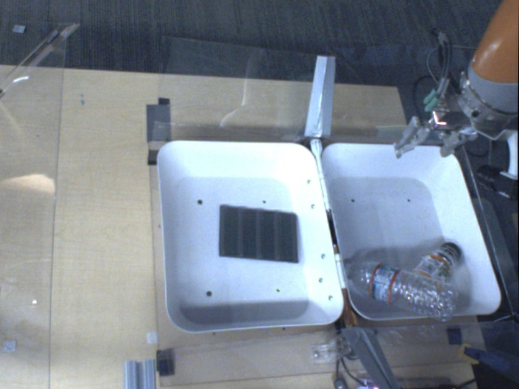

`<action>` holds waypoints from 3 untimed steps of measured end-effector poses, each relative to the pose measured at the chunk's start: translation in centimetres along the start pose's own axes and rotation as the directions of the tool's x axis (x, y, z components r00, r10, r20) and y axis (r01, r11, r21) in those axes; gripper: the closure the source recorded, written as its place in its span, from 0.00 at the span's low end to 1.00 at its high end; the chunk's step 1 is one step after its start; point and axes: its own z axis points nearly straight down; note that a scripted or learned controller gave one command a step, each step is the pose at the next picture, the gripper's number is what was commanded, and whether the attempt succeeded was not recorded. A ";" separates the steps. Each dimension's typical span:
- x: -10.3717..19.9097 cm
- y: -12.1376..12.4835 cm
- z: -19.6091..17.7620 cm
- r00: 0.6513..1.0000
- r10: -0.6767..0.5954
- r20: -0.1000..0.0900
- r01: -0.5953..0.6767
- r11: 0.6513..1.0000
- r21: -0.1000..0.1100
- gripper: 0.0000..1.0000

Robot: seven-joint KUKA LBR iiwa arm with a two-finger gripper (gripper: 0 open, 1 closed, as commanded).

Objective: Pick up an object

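A dark grey ribbed rectangular pad [259, 234] lies flat in the middle of the left bin [182, 177]. Two clear crumpled plastic bottles lie in the near part of the right bin [381, 177]: one [388, 285] has a coloured label and the other [439, 263] points toward the right wall. My gripper [428, 140] hangs over the far right corner of the right bin, well away from the bottles. It is open, its two fingers spread apart with nothing between them.
A grey metal upright [320, 96] stands at the back where the two bins meet. Cables [434, 79] hang beside the wrist at the far right. Clamps and brackets sit along the bench's front edge [357, 355].
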 end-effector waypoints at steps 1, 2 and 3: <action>-4.9 -9.8 10.5 0.990 0.140 0.000 -0.140 0.990 0.002 0.00; -5.7 -13.5 18.6 1.000 -0.025 0.003 0.025 1.000 -0.010 0.00; -5.6 -13.4 18.6 0.997 -0.081 0.006 0.081 0.997 -0.013 0.00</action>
